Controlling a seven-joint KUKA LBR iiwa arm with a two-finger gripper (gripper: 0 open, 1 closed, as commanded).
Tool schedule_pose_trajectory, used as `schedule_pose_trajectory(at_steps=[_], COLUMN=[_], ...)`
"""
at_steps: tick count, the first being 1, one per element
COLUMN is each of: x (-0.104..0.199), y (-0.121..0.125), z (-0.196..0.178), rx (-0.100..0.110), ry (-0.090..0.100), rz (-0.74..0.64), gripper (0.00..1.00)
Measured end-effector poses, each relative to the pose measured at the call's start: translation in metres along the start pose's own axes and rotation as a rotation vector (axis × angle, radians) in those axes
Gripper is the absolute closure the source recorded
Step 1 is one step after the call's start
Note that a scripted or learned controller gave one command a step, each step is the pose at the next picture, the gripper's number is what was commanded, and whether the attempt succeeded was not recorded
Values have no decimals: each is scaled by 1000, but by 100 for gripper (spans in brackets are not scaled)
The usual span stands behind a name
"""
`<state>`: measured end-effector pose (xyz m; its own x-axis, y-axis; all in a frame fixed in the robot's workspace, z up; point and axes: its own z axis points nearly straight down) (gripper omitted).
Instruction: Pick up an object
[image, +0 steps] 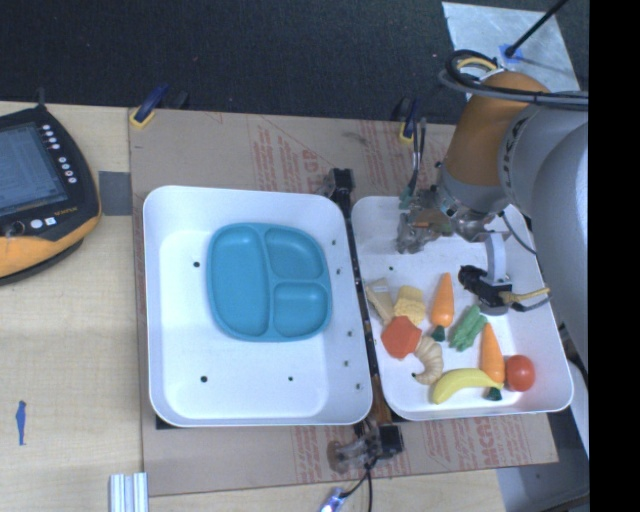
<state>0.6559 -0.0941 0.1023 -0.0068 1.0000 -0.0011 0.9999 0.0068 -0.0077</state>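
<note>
Toy foods lie in the right bin (385, 222): two carrots (442, 299) (490, 352), a yellow corn piece (410, 303), a red pepper (400, 337), a green vegetable (466, 328), a banana (462, 382), a tomato (519, 372) and a tan piece (431, 360). My gripper (413, 237) hangs over the bin's far end, up and left of the pile, with nothing seen between its fingers. The grey arm with its orange band (490, 125) comes in from the right.
The left bin (165, 300) holds a blue divided plate (268, 280). A teach pendant (40, 190) lies at the far left on the bench. Clamps stand between the bins at the far (342, 183) and near (365, 447) edges.
</note>
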Motion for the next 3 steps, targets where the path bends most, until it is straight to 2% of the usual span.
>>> schedule_pose_trajectory(at_steps=[1,2,3], x=[0,-1,-1], y=[0,0,0], z=[0,-10,-10], rx=[0,2,2], ry=[0,0,0], rz=[0,-1,-1], gripper=[0,100,0])
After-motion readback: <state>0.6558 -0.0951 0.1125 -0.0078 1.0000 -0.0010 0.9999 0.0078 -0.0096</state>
